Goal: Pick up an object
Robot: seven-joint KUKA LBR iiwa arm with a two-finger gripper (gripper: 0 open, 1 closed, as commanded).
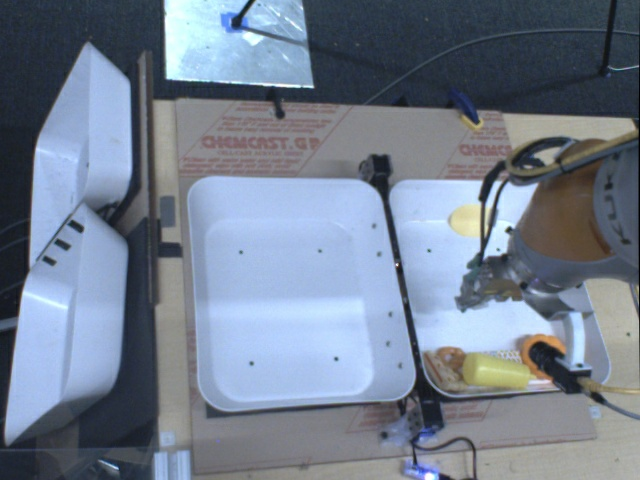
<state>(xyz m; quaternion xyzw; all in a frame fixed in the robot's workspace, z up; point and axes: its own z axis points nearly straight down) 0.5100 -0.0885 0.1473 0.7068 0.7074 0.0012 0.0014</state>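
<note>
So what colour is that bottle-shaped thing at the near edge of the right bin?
Yellow, seen in the camera view.

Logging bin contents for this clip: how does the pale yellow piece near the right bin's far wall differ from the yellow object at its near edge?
The pale yellow piece is paler, rounder and lies alone; the yellow object is brighter, elongated and crowded among other items. Both lie in the right bin.
</note>
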